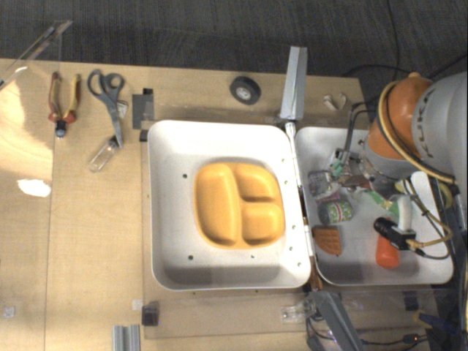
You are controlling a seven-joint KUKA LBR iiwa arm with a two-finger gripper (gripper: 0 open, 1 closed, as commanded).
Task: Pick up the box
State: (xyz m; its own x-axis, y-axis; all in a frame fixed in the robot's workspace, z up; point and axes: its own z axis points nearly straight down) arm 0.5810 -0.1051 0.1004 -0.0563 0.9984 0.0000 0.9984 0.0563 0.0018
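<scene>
Arm [431, 130] hangs over right bin [439, 273]; gripper [349, 168] state cannot be told. Probable box [327, 240], brown, lies at bin's front-left wall. Risk: wall and adjacent can [336, 211] obstruct approach; wrong item gets grabbed.

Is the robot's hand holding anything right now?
It cannot be told. The gripper hangs low over the right bin, among small things, but nothing clearly shows between its fingers.
</scene>
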